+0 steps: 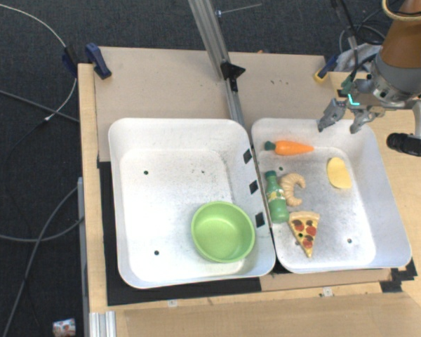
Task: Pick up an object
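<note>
The right bin (379, 209) holds an orange carrot (293, 147) at its far edge, a yellow lemon-like piece (339, 173), a tan croissant (292, 183), a green bottle (275, 197) along its left wall and a pizza slice (305, 230). My gripper (344, 118) hovers over the bin's far rim, right of the carrot and above the yellow piece. Its two grey fingers are spread apart with nothing between them.
A green bowl (222, 231) sits in the near right part of the left bin (140, 188). A metal pole (210, 30) slants down to the gap between the bins. Blue clamps (97, 60) grip the board's far corners. Cables run along the left.
</note>
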`<state>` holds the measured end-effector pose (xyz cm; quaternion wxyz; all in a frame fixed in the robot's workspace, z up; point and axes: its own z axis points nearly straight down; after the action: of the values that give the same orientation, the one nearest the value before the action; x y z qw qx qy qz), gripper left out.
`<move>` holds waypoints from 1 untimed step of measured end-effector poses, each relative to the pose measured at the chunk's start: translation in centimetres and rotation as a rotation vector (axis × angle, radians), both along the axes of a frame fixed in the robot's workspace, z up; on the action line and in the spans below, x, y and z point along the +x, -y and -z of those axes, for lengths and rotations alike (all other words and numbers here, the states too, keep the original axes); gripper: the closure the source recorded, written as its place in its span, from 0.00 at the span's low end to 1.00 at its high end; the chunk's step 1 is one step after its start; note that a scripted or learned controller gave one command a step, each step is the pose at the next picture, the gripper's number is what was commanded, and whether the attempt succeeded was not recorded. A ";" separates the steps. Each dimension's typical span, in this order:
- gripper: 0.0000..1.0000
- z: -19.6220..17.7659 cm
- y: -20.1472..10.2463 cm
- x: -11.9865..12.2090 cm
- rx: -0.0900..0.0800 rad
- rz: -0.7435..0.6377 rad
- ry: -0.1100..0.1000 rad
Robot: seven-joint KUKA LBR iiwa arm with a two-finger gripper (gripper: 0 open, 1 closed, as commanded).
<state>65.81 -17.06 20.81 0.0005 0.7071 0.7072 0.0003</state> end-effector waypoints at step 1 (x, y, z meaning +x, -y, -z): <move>0.00 0.0 0.0 0.0 0.000 0.000 0.000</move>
<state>65.80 -17.06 20.80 0.0004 0.7071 0.7072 0.0003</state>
